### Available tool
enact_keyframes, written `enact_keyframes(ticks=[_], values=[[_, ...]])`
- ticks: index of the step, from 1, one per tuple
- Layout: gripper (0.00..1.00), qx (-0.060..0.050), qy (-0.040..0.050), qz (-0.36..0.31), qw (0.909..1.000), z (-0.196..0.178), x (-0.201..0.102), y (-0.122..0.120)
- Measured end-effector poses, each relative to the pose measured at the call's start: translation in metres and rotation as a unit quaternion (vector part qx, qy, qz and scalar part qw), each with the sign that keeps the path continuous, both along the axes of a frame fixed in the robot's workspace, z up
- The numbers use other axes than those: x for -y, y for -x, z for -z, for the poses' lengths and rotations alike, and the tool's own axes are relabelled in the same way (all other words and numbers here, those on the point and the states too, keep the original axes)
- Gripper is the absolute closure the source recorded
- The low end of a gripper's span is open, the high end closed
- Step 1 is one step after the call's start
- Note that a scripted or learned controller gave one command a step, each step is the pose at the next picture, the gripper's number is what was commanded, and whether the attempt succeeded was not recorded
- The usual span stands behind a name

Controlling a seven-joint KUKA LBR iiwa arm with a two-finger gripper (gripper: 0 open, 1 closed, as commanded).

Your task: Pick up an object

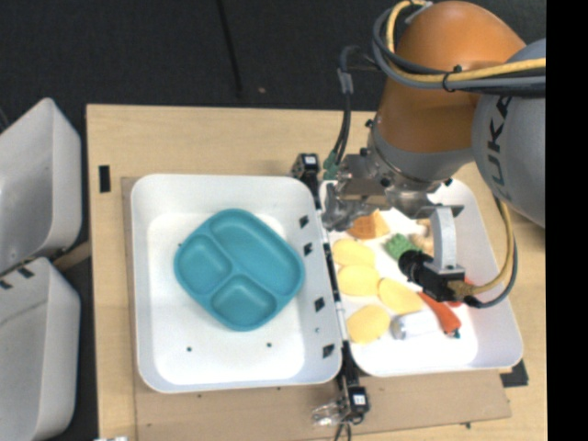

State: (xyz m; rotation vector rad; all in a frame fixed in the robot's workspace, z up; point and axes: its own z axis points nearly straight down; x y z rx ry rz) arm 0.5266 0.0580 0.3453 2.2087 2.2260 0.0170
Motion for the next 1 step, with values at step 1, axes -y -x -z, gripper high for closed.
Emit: enact_keyframes(ticks=[1], values=[[1.00, 0.001, 0.0011, 0.003, 1.0000, -0.1063, 0.0292, 0.0371]])
